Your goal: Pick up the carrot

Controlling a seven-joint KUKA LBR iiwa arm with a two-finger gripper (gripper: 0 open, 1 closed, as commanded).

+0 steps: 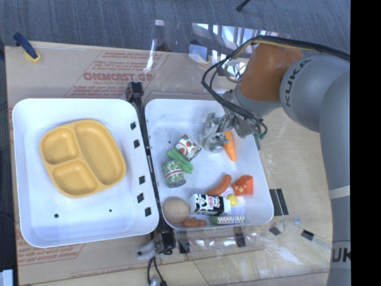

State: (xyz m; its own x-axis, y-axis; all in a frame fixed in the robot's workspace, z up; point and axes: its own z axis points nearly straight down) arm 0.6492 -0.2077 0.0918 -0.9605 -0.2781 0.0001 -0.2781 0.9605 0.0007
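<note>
**While the gripper hovers by the carrot, the bins sit crowded**

Down at the near rim of the right bin (262, 177), a small brown sausage (194, 222) lies beside a tan ball (175, 210), and a cow-print milk bottle (216, 204) rests on its side just beyond them. Next up, a longer orange sausage (219, 185) touches the bottle's top edge, with a red wedge (243, 186) just beside it on the right. Toward the middle, a green-labelled can (174, 173) leans against a green bean (180, 161), and a red-and-white can (188, 147) sits tilted right behind. Over in the left bin (24, 159), a yellow divided plate (82, 157) lies flat. Further back on the right, there's the carrot (230, 146), lying loose on the bin floor, point toward the near side. The gripper (215, 131) is low just beside the carrot's top end, touching or nearly so; whether its fingers are apart or together cannot be told, and nothing is seen between them. Behind it rises the arm's orange band (265, 70).
</note>
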